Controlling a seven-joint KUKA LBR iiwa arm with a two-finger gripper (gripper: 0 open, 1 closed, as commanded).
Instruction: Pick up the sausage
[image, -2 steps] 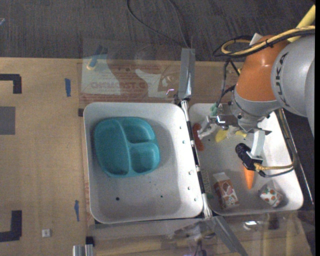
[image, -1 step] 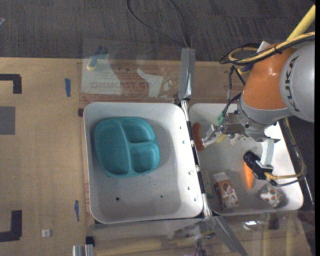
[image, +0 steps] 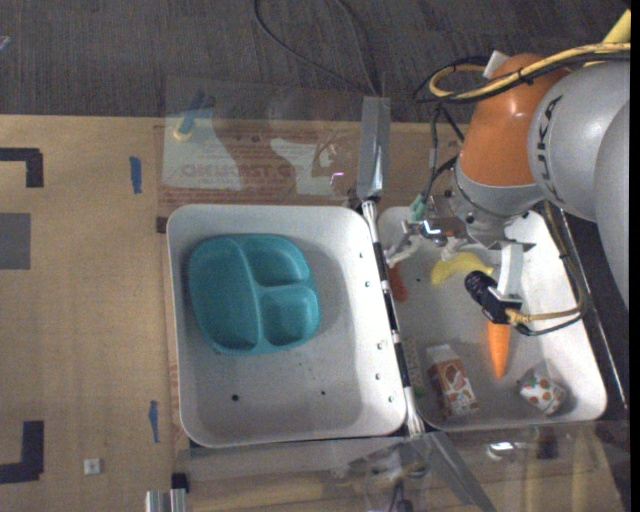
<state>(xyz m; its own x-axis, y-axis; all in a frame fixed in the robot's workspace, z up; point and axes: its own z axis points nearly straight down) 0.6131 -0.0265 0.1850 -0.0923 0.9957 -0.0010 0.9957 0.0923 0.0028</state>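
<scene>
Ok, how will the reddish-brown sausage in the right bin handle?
The reddish-brown sausage looks small and rounded: probably light, apt to roll. It lies against the right white bin's left wall, so a push that way likely pins it.

camera: fixed overhead, slanted down | covers both bins (image: 375, 400) | arm (image: 560, 120) enters from right (fairly close)
</scene>
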